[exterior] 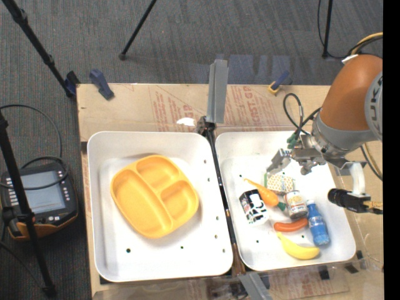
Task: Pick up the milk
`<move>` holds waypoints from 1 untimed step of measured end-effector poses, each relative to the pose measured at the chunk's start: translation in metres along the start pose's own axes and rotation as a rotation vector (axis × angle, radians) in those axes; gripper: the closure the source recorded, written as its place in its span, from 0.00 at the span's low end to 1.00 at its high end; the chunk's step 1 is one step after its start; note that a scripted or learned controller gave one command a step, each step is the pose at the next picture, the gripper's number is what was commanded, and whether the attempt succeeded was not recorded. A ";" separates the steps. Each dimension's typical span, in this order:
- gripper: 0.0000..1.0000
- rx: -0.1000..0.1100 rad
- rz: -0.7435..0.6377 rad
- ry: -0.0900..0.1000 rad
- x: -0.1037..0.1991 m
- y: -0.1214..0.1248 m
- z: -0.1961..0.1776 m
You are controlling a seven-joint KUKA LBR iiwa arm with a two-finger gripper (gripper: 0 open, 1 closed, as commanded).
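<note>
The milk is a small black-and-white carton lying in the right bin, near that bin's left wall. My gripper hangs over the middle of the same bin, up and to the right of the milk and apart from it. It sits just above a small patterned box. Nothing shows in its grasp.
An orange carrot touches the milk's upper right. Close by lie a small can, a blue bottle, a red sausage and a banana. The left bin holds a yellow divided plate.
</note>
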State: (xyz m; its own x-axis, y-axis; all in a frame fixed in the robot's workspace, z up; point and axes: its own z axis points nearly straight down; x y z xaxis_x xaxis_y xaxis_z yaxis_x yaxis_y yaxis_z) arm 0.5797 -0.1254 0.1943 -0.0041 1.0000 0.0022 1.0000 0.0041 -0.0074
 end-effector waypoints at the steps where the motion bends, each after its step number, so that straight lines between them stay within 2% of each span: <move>1: 0.00 -0.004 -0.072 0.000 0.032 0.004 0.093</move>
State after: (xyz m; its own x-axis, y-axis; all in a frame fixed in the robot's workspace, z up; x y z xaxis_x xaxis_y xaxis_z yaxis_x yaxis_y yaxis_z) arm 0.5824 -0.0929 0.1016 -0.0765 0.9971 0.0022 0.9971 0.0765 -0.0035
